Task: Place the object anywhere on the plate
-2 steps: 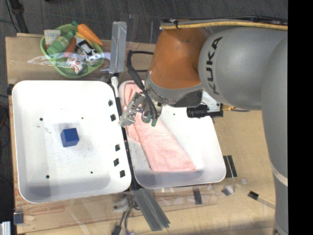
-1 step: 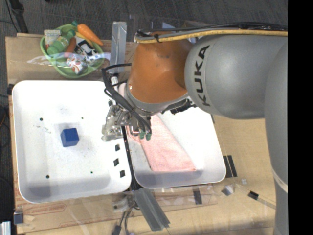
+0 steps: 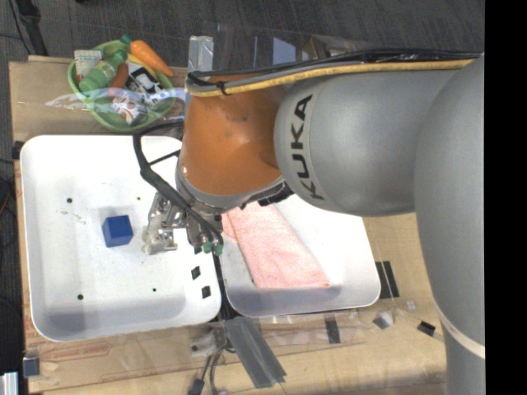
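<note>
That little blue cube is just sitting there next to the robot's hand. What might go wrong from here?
The hand sits beside the blue cube, not over it, so closing there would likely catch nothing. It could also nudge the cube away across the left bin. The big arm hides much of the right bin, so a drop there may be hard to check.

Wooden table point(image 3: 49, 81) carries two white bins: left bin point(image 3: 49, 245), right bin point(image 3: 362, 282); green bowl point(image 3: 123, 118) at far left.

A pale wooden worktop point(image 3: 346, 336) stands on a dark grey floor point(image 3: 329, 6). Black tape strips point(image 3: 387, 280) mark its near edge. A green bowl point(image 3: 123, 115) of clutter sits at its far left corner.
</note>
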Controlling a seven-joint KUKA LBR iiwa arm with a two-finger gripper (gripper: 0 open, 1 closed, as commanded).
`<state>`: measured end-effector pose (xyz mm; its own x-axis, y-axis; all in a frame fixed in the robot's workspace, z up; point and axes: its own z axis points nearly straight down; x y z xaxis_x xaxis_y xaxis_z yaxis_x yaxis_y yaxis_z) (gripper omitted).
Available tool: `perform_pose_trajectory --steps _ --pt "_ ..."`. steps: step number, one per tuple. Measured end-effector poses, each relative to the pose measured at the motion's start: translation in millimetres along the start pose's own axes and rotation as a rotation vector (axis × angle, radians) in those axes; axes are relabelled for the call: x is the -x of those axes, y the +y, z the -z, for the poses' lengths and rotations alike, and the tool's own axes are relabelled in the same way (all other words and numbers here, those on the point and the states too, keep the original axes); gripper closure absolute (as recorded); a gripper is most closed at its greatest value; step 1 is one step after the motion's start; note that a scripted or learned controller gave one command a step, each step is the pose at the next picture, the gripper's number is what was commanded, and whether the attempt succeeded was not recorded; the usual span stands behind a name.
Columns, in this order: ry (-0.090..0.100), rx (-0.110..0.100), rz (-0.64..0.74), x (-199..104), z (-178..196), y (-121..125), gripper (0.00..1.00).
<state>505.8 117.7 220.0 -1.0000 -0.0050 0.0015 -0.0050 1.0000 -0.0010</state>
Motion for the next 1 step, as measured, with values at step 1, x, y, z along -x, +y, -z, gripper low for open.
perform_pose_trajectory --steps 1 --pt "-0.003 0.001 0.001 -19.9 9.9 47.1 1.0"
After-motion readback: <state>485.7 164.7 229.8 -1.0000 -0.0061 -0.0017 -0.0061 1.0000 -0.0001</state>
